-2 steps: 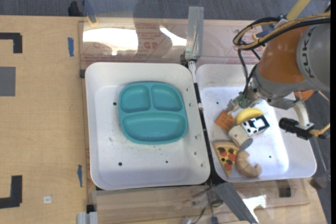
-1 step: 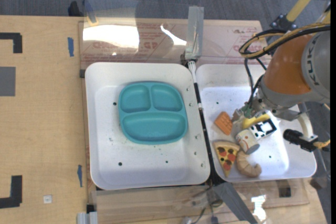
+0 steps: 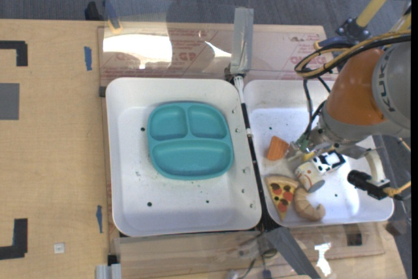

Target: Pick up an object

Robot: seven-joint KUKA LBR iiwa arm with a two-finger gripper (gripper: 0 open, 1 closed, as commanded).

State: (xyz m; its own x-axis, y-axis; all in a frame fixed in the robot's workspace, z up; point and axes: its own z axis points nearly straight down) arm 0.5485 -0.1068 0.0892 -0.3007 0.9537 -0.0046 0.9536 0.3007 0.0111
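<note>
In the right bin point(image 3: 287, 111) lie an orange wedge point(image 3: 277, 148), a toy pizza slice point(image 3: 282, 194) and a brown croissant-shaped piece point(image 3: 309, 206). A beige cylinder with a grey end point(image 3: 307, 175) sits just above the croissant. My gripper point(image 3: 305, 148) hangs low over the bin's middle, right of the orange wedge and directly above the beige cylinder. The wrist hides how it meets those things.
The left bin point(image 3: 124, 160) holds a teal divided plate point(image 3: 190, 140) near its middle. A raised divider point(image 3: 247, 140) separates the two bins. The arm's orange band point(image 3: 353, 95) covers the right bin's far right side.
</note>
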